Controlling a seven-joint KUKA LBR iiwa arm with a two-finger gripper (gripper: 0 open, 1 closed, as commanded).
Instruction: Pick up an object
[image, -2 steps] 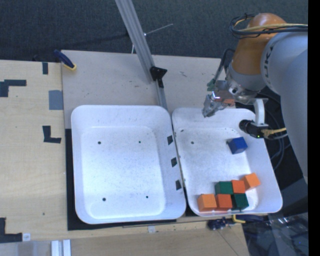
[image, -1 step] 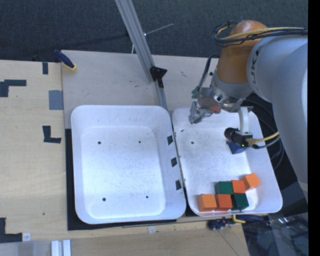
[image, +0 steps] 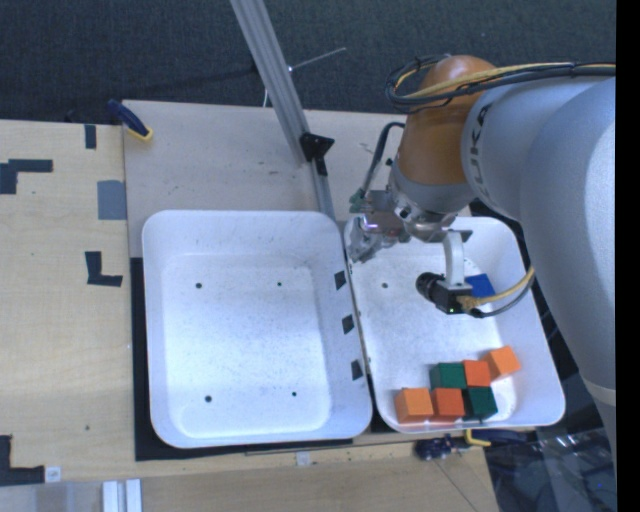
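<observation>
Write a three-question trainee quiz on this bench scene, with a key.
1. True or false: the blocks lie in the left bin.
2. Which block sits apart from the cluster, close under the arm? A) blue B) orange C) green
3. Fill in: the block cluster sits at the ____ end of the right bin.

Key: 1 false, they lie in the right bin. 2 A, the blue block. 3 near (bottom of the view).
</observation>
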